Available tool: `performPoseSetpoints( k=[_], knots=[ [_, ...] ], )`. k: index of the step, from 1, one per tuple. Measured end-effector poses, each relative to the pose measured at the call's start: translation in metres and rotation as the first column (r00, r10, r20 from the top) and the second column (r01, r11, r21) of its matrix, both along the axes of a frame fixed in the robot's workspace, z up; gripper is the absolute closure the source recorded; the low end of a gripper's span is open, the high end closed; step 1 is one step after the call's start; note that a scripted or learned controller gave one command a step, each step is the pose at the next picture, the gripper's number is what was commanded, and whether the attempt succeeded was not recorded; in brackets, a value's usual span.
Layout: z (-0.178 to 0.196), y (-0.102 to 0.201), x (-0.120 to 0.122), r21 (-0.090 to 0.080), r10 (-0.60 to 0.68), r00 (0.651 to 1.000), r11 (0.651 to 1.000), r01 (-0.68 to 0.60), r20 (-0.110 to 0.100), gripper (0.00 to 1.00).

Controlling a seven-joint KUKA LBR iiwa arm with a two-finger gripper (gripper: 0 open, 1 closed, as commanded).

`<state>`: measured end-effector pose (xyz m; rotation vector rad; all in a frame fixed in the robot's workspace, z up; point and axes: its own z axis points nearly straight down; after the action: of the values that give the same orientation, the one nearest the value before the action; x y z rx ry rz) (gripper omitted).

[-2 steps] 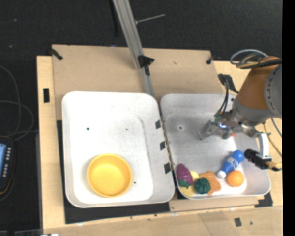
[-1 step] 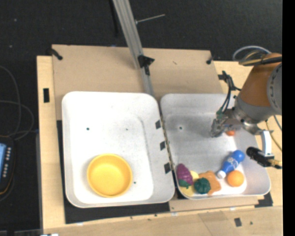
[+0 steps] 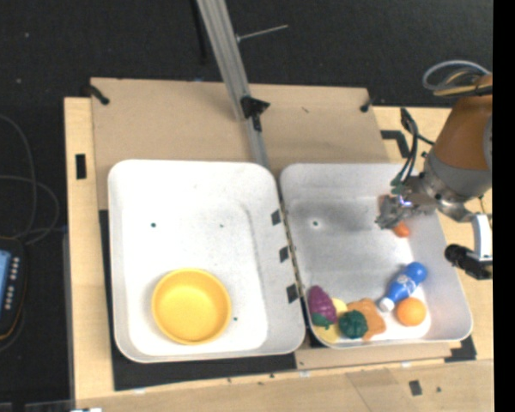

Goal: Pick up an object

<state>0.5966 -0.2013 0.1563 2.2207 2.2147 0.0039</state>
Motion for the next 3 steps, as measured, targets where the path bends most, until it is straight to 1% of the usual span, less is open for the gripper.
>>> performPoseSetpoints(
  k=[1, 2, 3],
  knots=[
    [0.051, -0.010, 0.007, -0.001, 0.003, 1.000, 1.000, -0.003, 0.002, 1.00],
    [0.081, -0.011, 0.007, 0.000, 0.005, 1.000, 1.000, -0.005, -0.002, 1.00],
    [0.091, 0.040, 0.007, 0.003, 0.010, 1.000, 1.000, -0.010, -0.003, 1.00]
  ],
)
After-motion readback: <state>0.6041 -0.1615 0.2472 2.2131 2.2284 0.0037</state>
